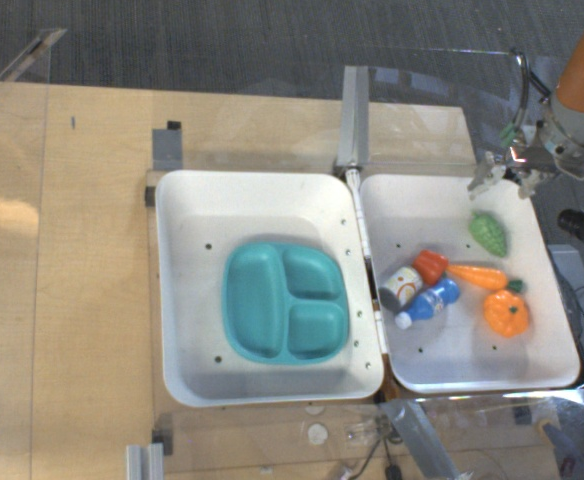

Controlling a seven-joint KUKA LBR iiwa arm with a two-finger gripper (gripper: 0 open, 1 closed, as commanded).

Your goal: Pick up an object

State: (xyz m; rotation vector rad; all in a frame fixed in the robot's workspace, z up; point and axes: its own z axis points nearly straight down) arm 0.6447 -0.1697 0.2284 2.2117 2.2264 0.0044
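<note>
Still above the far rim: a clean first pick from the right bin

Plainly nothing is held yet. The gripper point(502, 176) hangs over the far edge of the right bin point(472, 368), its two fingers spread apart with nothing between them, just beyond the green leafy toy point(489, 234).

That green piece looks like the soundest choice. It lies apart from the rest, near the far wall, so the fingers could come down on either side without nudging a neighbour. I would judge it best to line up across its narrow width and descend straight, keeping off the bin wall behind it.

The other items crowd together nearer the middle: a carrot point(478, 276) touching or nearly touching an orange pumpkin-like toy point(507, 313), a small red piece point(431, 264), a blue bottle point(429, 303) and a white can point(401, 285) lying side by side. A grasp there risks closing on two things or pushing one away.

The left bin point(187, 298) carries a teal divided plate point(285, 302), well apart from the work.

As for writing, the white can seems to bear a printed mark on its end, but it is too small to read; no brand or label can be made out elsewhere.
</note>
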